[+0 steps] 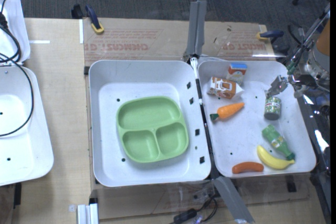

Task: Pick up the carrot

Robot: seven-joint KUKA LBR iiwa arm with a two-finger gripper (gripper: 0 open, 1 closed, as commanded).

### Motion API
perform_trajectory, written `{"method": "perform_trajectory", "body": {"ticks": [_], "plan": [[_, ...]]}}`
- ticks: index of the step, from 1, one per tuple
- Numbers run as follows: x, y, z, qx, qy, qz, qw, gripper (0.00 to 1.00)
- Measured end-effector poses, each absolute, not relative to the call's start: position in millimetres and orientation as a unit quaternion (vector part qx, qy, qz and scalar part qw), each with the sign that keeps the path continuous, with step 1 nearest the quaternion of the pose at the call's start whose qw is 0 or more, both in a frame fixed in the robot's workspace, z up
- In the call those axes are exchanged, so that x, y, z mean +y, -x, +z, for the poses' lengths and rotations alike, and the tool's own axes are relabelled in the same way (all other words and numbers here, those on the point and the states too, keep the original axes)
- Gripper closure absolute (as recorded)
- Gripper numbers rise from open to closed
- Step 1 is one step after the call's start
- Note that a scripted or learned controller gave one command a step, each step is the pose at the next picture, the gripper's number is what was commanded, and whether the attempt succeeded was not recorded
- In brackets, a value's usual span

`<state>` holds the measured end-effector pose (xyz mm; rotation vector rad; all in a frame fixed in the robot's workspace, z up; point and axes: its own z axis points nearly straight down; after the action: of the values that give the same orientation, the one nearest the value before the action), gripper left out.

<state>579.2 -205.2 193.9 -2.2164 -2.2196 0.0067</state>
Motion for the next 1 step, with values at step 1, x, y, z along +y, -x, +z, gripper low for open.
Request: {"method": "perform_trajectory", "body": {"ticks": [1], "plan": [[-192.9, -573.5, 184.3, -0.667, 0.745, 0.0023, 0.003, 0.0]]}}
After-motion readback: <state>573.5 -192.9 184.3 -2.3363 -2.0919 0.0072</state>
